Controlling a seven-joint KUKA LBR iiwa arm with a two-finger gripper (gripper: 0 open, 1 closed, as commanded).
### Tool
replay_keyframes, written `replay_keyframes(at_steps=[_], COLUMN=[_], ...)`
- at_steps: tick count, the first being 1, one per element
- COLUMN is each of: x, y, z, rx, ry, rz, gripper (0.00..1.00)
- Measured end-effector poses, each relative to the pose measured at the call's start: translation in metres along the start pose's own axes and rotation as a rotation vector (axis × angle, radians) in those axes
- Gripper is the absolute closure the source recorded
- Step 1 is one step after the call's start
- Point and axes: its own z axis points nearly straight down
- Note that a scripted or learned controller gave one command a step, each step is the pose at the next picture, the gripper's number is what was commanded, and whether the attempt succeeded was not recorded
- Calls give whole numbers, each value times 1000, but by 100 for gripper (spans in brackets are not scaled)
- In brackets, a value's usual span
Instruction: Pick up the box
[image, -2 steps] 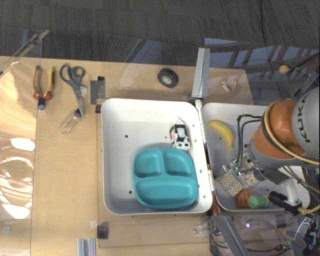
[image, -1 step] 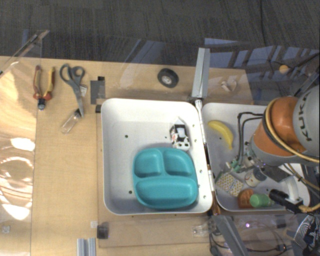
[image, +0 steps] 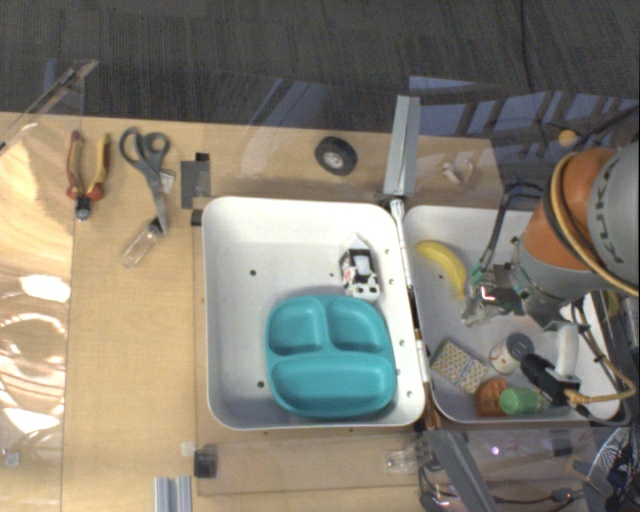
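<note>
A flat box (image: 458, 366) with a small checked pattern lies near the front left corner of the right bin (image: 432, 305). My gripper (image: 479, 303) hangs over the middle of that bin, a little behind and to the right of the box, and is apart from it. A yellow banana (image: 446, 265) lies just left of the gripper. Nothing can be seen between the fingers.
A brown ball-like thing (image: 489, 397), a green thing (image: 521, 402) and a small white round thing (image: 514, 351) crowd the right bin's front. The left bin (image: 232, 300) holds a teal divided plate (image: 331, 355) and a small white-and-black object (image: 360, 273). Scissors (image: 150, 165), pliers (image: 84, 170) and a tape roll (image: 336, 155) lie on the bench.
</note>
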Motion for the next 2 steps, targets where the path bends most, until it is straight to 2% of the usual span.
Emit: replay_keyframes(at_steps=[1,2], x=[0,-5], y=[0,-35], z=[0,2], rx=[0,2], ry=[0,0], rz=[0,-70], gripper=[0,0])
